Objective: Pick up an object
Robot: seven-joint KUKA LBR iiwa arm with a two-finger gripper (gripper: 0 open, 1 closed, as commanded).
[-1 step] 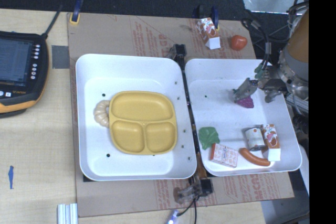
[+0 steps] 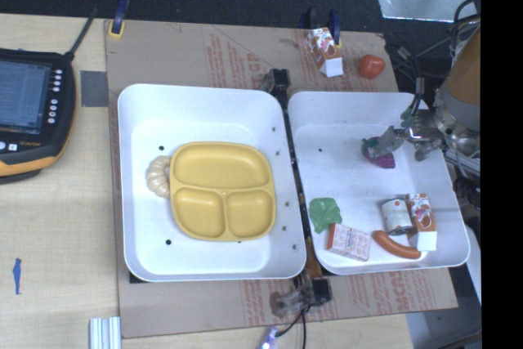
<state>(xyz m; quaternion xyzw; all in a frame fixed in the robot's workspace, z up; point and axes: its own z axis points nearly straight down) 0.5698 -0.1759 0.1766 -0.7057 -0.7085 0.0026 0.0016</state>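
One gripper sits low in the right bin, touching a purple object (claw state: cannot tell).

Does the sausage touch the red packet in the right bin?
Apart. The camera view shows a strip of white bin floor between the sausage and the red packet.
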